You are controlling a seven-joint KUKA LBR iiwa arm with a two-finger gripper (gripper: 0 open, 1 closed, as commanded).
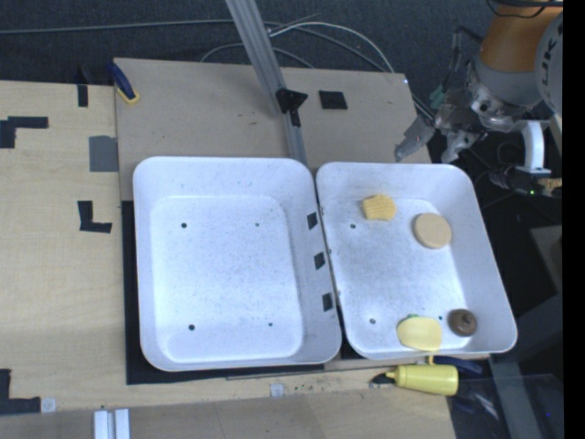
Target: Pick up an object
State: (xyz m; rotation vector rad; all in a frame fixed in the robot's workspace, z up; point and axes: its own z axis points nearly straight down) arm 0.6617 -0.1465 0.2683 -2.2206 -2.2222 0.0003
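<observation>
Hovering above the far right corner of the right bin (475,245), the pincer (430,135) grips nothing, so picking is yet to begin and calls for descending onto the tan disc (432,230); whether its fingers are spread I cannot tell, blurred against wrist clutter.

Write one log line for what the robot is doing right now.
tool: above right white bin back rim | items: yellow ridged chip, tan round cookie | picked: none
</observation>
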